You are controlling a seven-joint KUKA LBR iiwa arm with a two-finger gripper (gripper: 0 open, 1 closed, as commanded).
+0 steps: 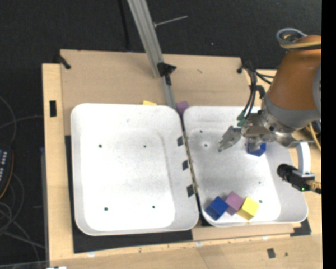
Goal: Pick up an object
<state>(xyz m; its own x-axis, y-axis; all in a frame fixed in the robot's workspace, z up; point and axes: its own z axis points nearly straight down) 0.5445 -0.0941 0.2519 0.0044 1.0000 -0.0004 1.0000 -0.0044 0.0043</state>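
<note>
My gripper [242, 140] hangs over the upper middle of the right bin [229, 172], under the orange and grey wrist. A small blue block [258, 149] lies right beside it, partly tucked under the wrist; whether it is held is not clear. At the near edge of the same bin sit three cubes close together: a blue cube [217, 207], a purple cube [233, 201] and a yellow cube [249, 208].
The left bin [126, 167] lies next to the right one, with a dark divider strip between them. A yellow block [149, 102] and a purple block [182, 106] sit behind the bins' far rims. A slanted metal pole [148, 35] rises at the back.
</note>
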